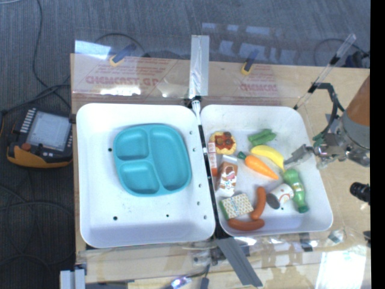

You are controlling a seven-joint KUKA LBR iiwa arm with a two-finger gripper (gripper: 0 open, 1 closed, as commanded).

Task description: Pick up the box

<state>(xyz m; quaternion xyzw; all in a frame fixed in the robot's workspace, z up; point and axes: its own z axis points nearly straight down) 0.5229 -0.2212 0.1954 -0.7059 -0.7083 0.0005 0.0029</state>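
So the arm is parked off to the right side of the desk (pixel 349 83), with the pincer (pixel 328 149) hanging just past the right wall of the right-hand shallow white plastic bin (pixel 301 118). From this angle I honestly can't tell how it's set, it's just a tangle of metal bits out there, and nothing is visibly in it.

The thing it's after, the small white printed carton box (pixel 228 178), sits on the bin's left side, close to the divider wall, tilted a bit and leaning in among its neighbours. Just below it is a little checkered green-and-tan square packet (pixel 237 206), and above it a flat square toy with red topping (pixel 223 141).

My guess is everything landed wherever it was dumped, because it's a jumble: a glossy orange plastic carrot (pixel 260 165) touching a yellow plastic banana (pixel 268 156), a green pepper-looking piece (pixel 261 136), a green plastic bottle (pixel 295 189), and two reddish-brown sausages (pixel 260 201) near the front wall.

The box has flat cardboard-looking faces and straight edges, which should be friendlier to grab than the rounded slick stuff, though being crowded near the wall could make it awkward.

The left bin (pixel 96 221) carries a smooth teal plastic tray with three compartments (pixel 153 159).
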